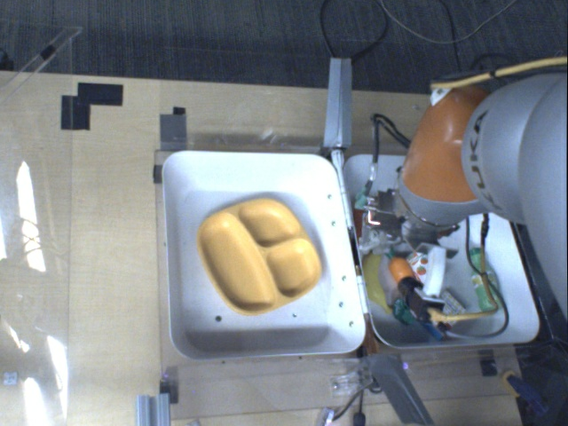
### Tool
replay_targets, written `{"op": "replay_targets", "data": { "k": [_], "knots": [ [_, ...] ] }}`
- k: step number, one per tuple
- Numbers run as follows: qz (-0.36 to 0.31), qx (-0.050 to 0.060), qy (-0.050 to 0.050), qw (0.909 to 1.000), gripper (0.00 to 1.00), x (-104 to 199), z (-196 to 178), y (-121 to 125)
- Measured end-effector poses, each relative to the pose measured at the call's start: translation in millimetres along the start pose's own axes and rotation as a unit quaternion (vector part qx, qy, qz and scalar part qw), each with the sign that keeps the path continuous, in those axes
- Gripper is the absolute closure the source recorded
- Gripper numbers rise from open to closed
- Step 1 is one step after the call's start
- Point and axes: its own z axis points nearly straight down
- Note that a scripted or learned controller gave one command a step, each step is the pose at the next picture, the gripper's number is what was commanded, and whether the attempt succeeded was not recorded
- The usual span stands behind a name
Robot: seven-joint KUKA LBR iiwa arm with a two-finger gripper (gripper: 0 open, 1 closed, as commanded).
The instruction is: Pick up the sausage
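One sausage (401,268) just beside gripper (410,248).

Two bins side by side on the bench (89,238). Left bin (177,327) holds a lobed tray (257,254) at its middle. Arm (497,149) hangs over right bin (524,318), small items (417,295) piled at its left-front.

one fixed camera looks down at a slant on both white bins (177,264).

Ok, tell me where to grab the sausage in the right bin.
Take the sausage across its middle, coming straight down from above: it looks to lie flat in the right bin, hemmed in by other small items, so a side approach seems blocked.
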Motion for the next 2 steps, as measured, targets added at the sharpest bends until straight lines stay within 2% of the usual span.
{"op": "replay_targets", "data": {
  "k": [1, 2],
  "knots": [
    [-0.002, -0.002, 0.001, 1.0000, 1.00, 1.0, -10.5, 1.5],
    [-0.126, -0.001, 0.000, 0.9921, 1.00, -14.7, -8.9, -28.1]
  ]
}}
